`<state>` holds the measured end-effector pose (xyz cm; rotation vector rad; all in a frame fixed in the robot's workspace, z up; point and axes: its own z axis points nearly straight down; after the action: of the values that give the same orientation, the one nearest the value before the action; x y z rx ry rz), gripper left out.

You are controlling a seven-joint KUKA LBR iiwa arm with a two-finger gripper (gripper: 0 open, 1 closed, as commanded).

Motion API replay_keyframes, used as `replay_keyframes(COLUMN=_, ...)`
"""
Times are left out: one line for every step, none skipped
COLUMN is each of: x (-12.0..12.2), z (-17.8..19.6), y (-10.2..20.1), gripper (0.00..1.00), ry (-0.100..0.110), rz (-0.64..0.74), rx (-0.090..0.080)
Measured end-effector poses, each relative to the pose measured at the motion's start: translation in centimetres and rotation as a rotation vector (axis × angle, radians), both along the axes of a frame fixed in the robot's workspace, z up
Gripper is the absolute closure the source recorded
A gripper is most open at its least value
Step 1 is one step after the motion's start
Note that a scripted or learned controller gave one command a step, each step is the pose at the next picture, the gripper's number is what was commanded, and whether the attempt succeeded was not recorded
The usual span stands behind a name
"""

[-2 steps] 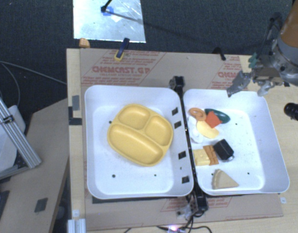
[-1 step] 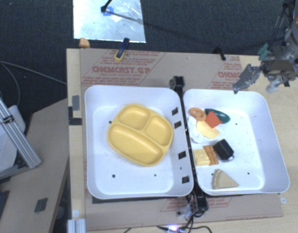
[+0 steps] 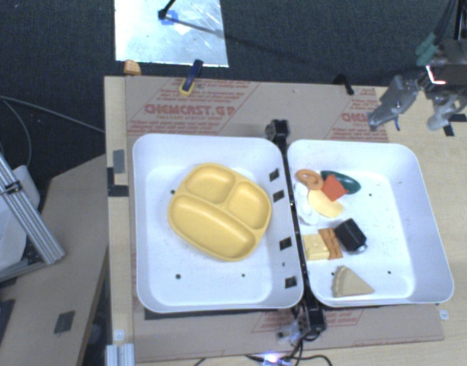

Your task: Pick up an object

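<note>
So the left bin has a yellow divided plate sitting in it. The right bin holds small toy food bits clustered near its left side. The claw hovers well above and right of them, fingers spread, holding nothing.

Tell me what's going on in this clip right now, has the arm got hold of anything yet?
Not yet. The gripper sits at the upper right, above the bench beyond the right bin, with nothing visibly between its fingers. That bin holds a cluster of small play-food pieces along its left side, including a tan wedge, a black block and an orange ring. The left bin holds a yellow divided plate. No pick has happened so far.
</note>
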<state>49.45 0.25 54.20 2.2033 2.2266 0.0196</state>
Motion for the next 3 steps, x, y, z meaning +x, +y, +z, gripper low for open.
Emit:
replay_keyframes(x=0.2, z=0.5, y=-0.3, gripper=1.0, ry=0.006, rz=-0.002, rx=-0.002)
replay_keyframes(x=-0.8, z=-0.7, y=8.1, gripper=1.0, ry=0.013, rz=0.003, rx=0.0)
replay_keyframes(x=-0.8, z=-11.2, y=2.7, gripper=1.0, ry=0.021, rz=-0.014, rx=-0.004)
